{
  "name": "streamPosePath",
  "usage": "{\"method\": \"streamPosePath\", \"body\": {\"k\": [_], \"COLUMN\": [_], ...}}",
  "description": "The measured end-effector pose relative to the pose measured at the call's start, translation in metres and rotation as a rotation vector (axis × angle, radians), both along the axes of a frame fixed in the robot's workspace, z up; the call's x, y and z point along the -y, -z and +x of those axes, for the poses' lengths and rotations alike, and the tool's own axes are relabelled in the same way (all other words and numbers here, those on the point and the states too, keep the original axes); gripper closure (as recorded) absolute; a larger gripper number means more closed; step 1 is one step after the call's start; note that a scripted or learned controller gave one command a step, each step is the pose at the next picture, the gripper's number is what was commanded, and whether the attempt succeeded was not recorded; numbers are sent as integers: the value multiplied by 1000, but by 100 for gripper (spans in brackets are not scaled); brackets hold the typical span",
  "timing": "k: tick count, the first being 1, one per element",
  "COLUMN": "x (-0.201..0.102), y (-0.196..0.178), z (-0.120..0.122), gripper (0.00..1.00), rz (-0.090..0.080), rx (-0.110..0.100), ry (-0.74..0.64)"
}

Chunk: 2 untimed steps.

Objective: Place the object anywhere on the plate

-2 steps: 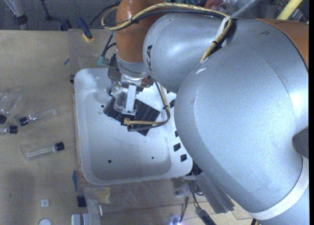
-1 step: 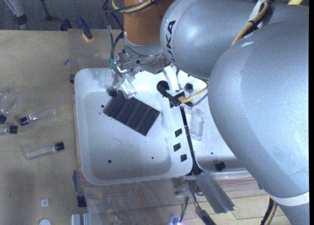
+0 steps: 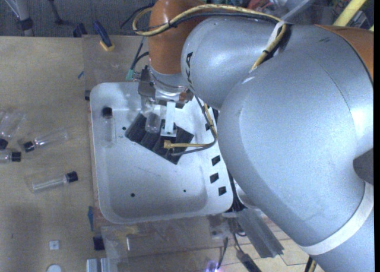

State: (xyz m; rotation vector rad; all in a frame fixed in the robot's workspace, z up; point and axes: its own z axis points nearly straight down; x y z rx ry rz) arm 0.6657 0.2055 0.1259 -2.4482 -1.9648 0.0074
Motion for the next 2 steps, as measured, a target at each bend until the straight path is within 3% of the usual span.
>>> {"method": "streamPosePath", "body": {"k": [1,2], "x": [-18,-21], "y": [-17,-109], "z": [1,-22], "gripper": [100,100], "rz": [0,-1], "rx": [6,3], "ry": [906,368]}}
